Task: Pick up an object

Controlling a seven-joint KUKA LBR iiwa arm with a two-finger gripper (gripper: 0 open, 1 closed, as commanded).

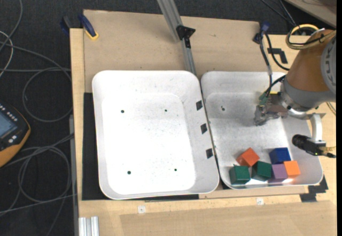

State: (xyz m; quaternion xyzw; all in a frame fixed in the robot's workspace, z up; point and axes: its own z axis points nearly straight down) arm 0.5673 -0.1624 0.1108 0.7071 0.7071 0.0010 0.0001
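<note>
Several small blocks lie bunched at the near edge of the right bin (230,91): an orange-red block (248,157), a dark green block (240,174), a second green one (263,169), a purple block (279,172), a blue block (279,155) and an orange block (292,168). My gripper (262,116) hangs over the middle of the right bin, beyond the blocks and apart from them. Nothing shows between its fingers.
The left bin (107,88) sits beside the right one, with black clips (203,127) along their shared rim. A slanted metal rail (171,10) crosses the back of the bench. Cables lie on the floor at left.
</note>
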